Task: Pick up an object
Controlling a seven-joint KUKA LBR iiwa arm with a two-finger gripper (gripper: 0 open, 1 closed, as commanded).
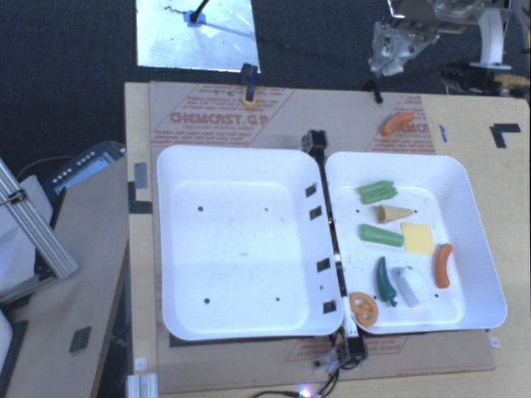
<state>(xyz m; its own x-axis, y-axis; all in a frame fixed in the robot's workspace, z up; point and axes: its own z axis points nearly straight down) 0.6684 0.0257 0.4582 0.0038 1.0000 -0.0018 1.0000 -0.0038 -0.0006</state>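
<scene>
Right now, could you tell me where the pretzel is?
The pretzel lies in the right bin's near-left corner, beside the dark green pepper.

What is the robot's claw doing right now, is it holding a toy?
Gripper: up above the bench behind the right bin, no toy between its fingers; open or shut cannot be told.

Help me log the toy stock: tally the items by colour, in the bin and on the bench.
Green: 3
Orange sausage: 2, one in the bin, one on the bench
Yellow square: 1
Tan cone: 1
White block: 1
Orange pretzel: 1
Total: 9
</scene>
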